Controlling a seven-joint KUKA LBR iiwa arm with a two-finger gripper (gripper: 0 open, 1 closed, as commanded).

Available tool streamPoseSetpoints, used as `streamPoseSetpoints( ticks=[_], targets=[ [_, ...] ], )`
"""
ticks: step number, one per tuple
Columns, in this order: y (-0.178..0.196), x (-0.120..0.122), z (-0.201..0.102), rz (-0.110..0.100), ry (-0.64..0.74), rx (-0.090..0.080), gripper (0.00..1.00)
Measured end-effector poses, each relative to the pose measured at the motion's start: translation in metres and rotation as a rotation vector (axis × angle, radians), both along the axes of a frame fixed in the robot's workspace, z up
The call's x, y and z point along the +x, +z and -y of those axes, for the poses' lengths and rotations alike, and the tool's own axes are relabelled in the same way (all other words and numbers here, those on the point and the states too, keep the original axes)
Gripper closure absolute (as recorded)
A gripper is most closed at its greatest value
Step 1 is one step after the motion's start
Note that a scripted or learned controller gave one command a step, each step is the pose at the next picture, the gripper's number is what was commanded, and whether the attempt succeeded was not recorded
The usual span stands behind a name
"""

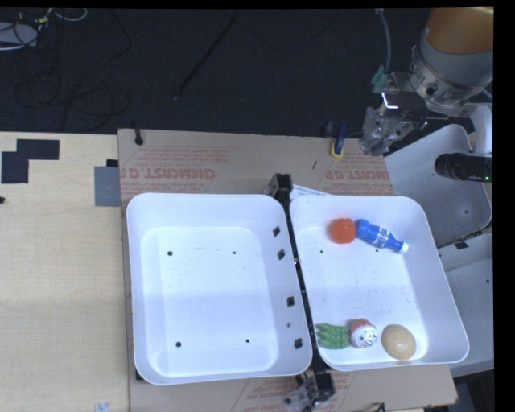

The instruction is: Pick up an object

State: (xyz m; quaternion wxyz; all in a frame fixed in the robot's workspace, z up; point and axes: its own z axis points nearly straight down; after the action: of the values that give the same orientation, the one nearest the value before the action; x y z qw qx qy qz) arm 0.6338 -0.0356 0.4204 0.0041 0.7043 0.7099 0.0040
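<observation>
A: Gripper [378,138] sits above the far edge of the right bin [438,265], outside it. Can't tell its opening from this angle.

B: Nearest target?

A: Orange ball [342,230] and blue bottle [380,236], touching, in the bin's far part, just nearer the camera than the gripper. Bottle's long axis runs left-right, slightly tilted. Green toy [331,335], spotted ball [363,333] and tan egg [397,341] lie along the near wall, well apart from it.

Place: robotics lab test cell.
Surface: pale wood bench [56,265] under a printed cardboard sheet [209,165].
Fixtures: two white bins [145,241] clamped side by side.
Surroundings: loose cables [48,20] on dark floor, grey arm [451,56].
</observation>
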Motion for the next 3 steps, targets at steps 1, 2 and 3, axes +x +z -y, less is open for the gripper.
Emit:
streamPoseSetpoints(
  ticks=[1, 2, 3],
  targets=[
    [-0.126, 0.009, -0.028, -0.022, -0.005, 0.001, 1.0],
    [-0.067, -0.027, -0.004, -0.01, -0.01, -0.001, 1.0],
    [-0.044, -0.064, 0.021, -0.013, -0.01, 0.0, 1.0]
  ],
)
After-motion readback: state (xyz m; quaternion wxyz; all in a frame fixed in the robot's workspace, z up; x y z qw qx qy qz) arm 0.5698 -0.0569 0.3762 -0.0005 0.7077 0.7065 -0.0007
